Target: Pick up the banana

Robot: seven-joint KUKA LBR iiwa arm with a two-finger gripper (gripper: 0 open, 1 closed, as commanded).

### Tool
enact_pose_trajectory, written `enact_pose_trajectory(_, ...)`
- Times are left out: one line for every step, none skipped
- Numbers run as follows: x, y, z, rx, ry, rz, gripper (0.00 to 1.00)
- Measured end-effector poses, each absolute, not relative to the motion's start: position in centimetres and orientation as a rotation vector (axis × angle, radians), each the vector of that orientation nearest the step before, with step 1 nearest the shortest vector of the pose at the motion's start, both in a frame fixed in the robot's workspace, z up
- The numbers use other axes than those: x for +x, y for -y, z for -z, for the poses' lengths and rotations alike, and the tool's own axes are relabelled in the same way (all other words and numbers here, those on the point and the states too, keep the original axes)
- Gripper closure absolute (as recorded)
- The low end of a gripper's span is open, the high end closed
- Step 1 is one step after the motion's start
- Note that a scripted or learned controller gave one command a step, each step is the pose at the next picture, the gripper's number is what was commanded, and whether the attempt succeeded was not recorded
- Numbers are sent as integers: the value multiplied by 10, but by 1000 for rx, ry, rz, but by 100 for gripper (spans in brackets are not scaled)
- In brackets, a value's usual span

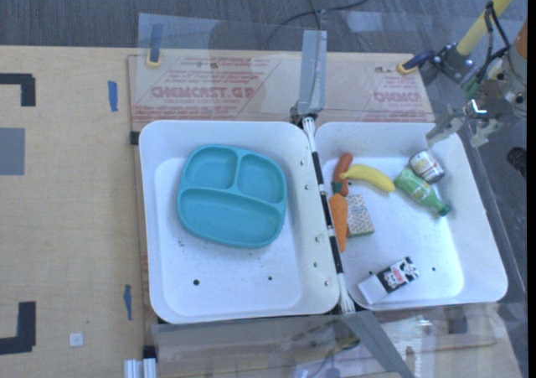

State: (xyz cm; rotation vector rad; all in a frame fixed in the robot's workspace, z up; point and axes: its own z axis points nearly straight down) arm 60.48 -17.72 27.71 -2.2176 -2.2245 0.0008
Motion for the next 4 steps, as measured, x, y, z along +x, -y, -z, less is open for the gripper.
enact_pose_trajectory(616, 118, -117, -1960, 2456, 1, 0)
enact_pose_trajectory(654, 126, -88, -1868, 2532, 5, 0)
enact_pose_trajectory(604, 154, -94, -1663, 2665, 1, 0)
enact_pose_trajectory(659, 117, -88, -1416, 2813, 2, 0)
